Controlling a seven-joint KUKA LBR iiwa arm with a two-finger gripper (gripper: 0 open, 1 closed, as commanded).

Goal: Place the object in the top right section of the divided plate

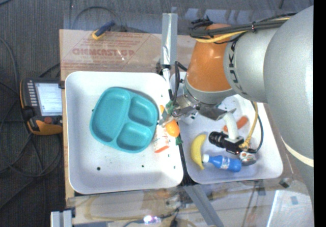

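Left bin (76,170): we log a teal divided plate (124,118), all sections bare. Orange object (172,129) sits at the bin's right wall, beneath the gripper (173,111); grip unclear to us. Right bin (270,167): banana (197,150), blue bottle (222,162).

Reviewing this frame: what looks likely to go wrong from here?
1. The end effector hangs over the divider between the bins, beside the orange object; no grasp is visible, so the pick may fail.
2. The teal divided plate lies tilted, so a dropped object could land in the wrong section.
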